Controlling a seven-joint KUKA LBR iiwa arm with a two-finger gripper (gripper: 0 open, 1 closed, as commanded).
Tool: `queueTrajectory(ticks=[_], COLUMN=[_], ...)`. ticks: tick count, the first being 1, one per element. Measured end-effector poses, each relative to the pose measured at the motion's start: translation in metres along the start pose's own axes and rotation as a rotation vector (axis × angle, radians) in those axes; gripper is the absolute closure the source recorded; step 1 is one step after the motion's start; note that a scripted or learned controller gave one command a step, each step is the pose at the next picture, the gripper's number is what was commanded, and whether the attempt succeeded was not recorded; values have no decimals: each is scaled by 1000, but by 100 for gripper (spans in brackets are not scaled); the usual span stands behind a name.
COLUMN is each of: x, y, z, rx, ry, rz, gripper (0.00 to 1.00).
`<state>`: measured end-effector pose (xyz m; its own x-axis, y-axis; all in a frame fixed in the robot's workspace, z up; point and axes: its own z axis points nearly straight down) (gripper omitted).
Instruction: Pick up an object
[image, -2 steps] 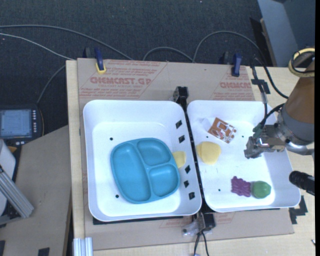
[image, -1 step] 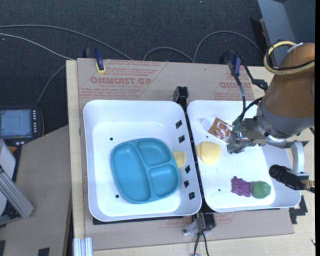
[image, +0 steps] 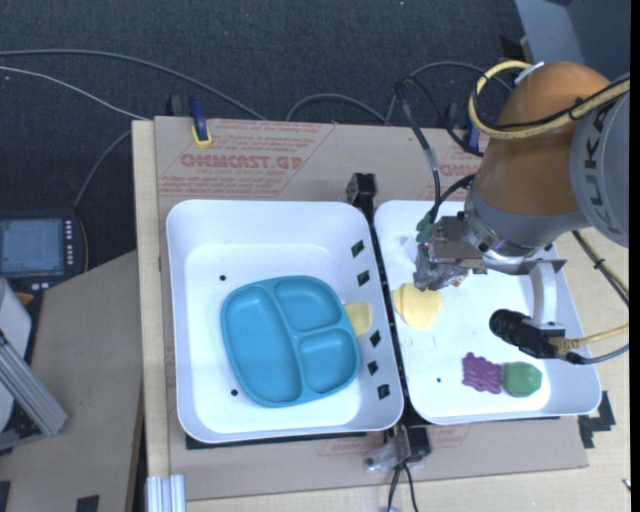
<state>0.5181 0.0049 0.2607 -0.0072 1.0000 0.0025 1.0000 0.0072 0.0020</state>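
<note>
One pincer (image: 432, 283) hung just above the yellow piece (image: 418, 307); grip state unclear. You were mid-approach; next, descend squarely and clamp.

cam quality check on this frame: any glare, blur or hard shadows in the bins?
Camera view: even, soft light; the left bin floor is bright, near washed out, with no sharp hotspot. The blue tray casts a faint shadow only. The arm shades the right bin around the gripper and the yellow object. Focus is slightly soft overall; the purple object and green object read clearly.
</note>
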Motion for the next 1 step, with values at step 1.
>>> queueTrajectory(ticks=[1], x=[42], y=[18], z=[16], rx=[2], ry=[-1], rz=[2], gripper=[100])
